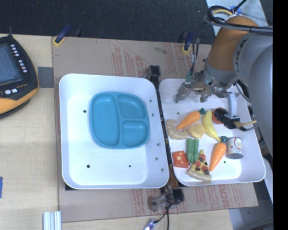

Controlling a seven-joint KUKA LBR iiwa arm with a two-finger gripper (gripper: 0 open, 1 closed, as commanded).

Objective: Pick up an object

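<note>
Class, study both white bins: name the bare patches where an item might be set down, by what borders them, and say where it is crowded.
Left bin: bare floor rings the blue divided plate, widest between plate and near wall. Right bin: crowded with the carrots, banana, can and pizza slice; little bare floor, beneath the gripper.

A pale wooden bench (24, 143) topped with brown cardboard (110, 56), dark floor (110, 6) beyond
</note>
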